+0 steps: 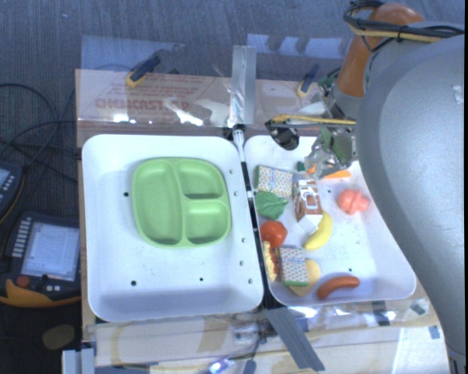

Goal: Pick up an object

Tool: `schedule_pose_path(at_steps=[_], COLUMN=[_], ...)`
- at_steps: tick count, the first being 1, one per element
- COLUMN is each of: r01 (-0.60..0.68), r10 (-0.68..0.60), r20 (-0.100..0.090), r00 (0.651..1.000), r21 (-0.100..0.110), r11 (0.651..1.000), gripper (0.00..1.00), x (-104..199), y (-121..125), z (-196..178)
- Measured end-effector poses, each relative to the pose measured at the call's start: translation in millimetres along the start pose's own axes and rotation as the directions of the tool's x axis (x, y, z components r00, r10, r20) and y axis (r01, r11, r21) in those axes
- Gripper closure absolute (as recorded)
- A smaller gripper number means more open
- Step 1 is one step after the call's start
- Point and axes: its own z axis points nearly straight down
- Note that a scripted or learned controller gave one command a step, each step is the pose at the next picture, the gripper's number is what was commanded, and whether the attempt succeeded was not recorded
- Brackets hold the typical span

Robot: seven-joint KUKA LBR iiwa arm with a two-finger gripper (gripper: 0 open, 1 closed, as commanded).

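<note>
Objects crowd your right bin [390, 275]. Nearest the camera lies a sausage [338, 285], then a banana [320, 232] with its long axis running 1 to 7 o'clock, then a carrot [335, 175] lying 3 to 9 o'clock. Farthest back, your gripper [327, 148] hovers, the carrot just at its 5 o'clock; I cannot tell its state.

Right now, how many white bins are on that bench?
2. The left bin holds a green divided plate; the right bin holds toy food. The arm covers part of the right bin's far side.
</note>
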Motion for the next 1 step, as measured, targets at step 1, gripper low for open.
schedule_pose_path(at_steps=[1], r01=[0.006], r10=[-0.006], r20=[0.005], r00=[1.000], r21=[0.003], r11=[1.000], gripper=[1.00], x=[-0.6], y=[-0.3], z=[-7.3])
